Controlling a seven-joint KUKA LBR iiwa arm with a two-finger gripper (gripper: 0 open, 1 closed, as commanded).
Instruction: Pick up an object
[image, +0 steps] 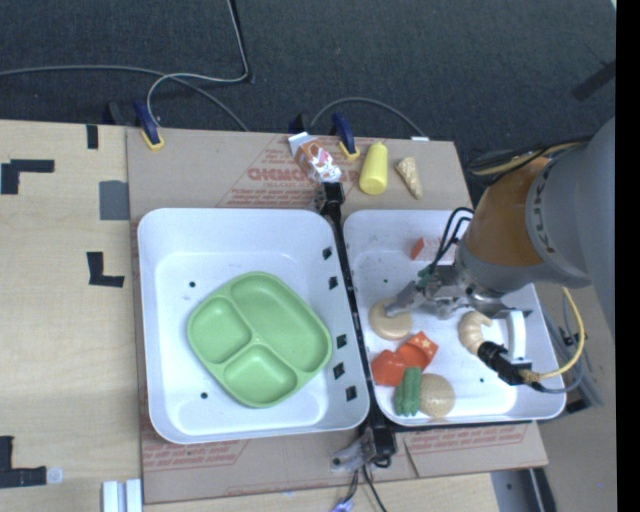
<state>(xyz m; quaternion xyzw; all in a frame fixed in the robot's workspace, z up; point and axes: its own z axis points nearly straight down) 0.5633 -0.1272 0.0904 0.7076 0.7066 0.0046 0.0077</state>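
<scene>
Arm (530, 230) bends low over right bin (390, 225).

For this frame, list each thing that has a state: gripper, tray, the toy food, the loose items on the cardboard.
gripper: low in the right bin, by the beige round piece.
green tray: flat in the left bin, compartments up.
beige round piece: lying on the bin floor.
orange piece: lying flat.
yellow bottle: on its side on the cardboard.
</scene>
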